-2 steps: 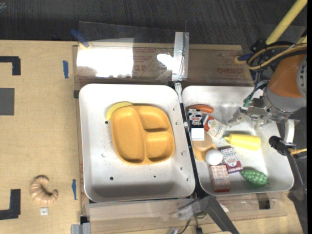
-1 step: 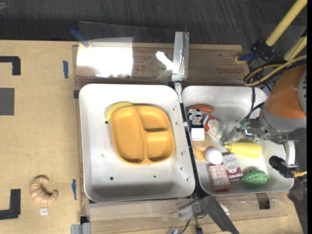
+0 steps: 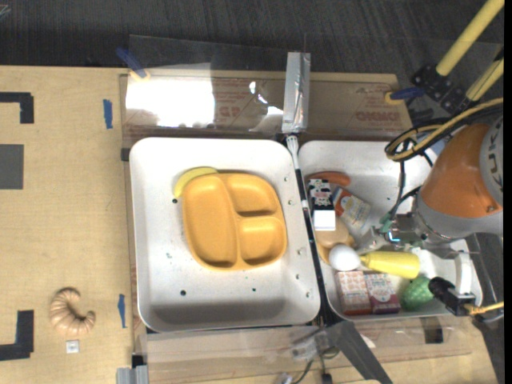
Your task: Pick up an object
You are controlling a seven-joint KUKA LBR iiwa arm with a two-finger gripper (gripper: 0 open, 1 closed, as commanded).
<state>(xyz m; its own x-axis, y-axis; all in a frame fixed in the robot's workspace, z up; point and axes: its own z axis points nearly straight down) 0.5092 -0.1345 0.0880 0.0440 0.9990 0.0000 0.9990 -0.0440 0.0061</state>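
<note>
Yellow bottle [image 3: 390, 262], white egg [image 3: 344, 257] and cartons in right bin [image 3: 364, 152]; orange tray [image 3: 234, 217] in left bin [image 3: 152, 214]; tool's state untellable.

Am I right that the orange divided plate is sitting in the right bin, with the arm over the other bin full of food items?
Not quite. The camera view shows the orange divided plate in the left bin, not the right. The arm is over the right bin, which holds the food items.

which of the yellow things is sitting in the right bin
The yellow bottle lies on its side in the right bin, among the clutter. The yellow divided plate and the banana under its edge are in the left bin.
</note>
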